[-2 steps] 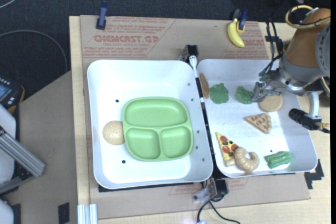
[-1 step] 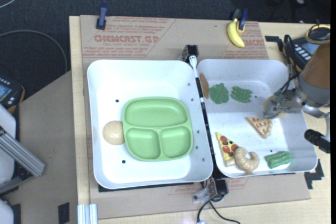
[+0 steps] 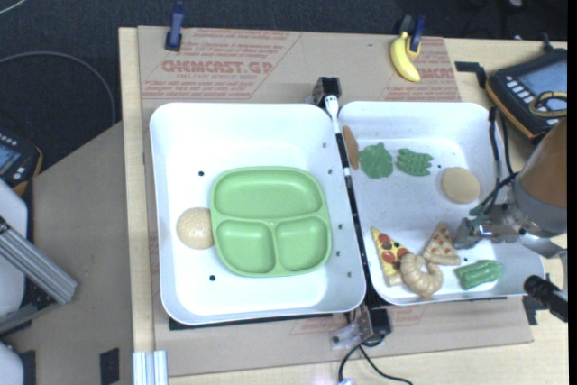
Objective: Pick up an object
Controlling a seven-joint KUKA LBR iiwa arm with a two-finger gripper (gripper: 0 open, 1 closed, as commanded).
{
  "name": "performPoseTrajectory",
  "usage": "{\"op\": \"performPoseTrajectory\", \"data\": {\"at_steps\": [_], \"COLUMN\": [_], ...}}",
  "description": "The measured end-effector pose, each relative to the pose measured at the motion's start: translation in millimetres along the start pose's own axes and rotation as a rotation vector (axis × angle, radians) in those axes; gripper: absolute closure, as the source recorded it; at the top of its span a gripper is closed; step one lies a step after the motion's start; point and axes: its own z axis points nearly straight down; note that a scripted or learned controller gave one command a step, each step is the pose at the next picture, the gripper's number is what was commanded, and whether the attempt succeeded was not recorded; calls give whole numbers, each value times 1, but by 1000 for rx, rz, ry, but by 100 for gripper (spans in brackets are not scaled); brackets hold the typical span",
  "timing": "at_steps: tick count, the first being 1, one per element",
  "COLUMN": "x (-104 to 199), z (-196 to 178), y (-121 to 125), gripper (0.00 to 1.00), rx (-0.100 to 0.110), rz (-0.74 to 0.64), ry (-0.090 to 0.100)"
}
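Camera view: gripper (image 3: pixel 467 234) is hanging low in the right bin (image 3: pixel 410 111), just right of the pizza wedge (image 3: pixel 442 246). Can't tell how the tool is set, as its tip is too small and blurred.

Taking the wedge as landmark and likely target: it's lying flat on the bin floor, and nothing is showing as held. Croissant (image 3: pixel 422 273) is touching its lower-left edge; a second pizza slice (image 3: pixel 389 253) is lying left of it; green piece (image 3: pixel 478 272) is sitting just below-right; round cookie (image 3: pixel 460 185) is above it; two leafy greens (image 3: pixel 376 160) are up-left, well apart. Left bin is carrying a green tray (image 3: pixel 269 221) w/ a pale ball (image 3: pixel 194 227) beside it.

Handling guess: wedge is looking like light, stiff toy plastic, thin and prob. slippery. Best hold is across the two straight sides near the wide crust end, approx. mid-thickness, staying clear of the croissant.
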Motion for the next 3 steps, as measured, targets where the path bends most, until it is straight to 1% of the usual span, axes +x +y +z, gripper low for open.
{"op": "performPoseTrajectory", "data": {"at_steps": [1,2,3], "x": [54,-9,-5], "z": [-1,-120,-123], "y": [1,2,1], "gripper": [100,100,100], "rx": [-7,-21,-12], "rz": [-7,2,-3], "ry": [-1,-13,-7]}}
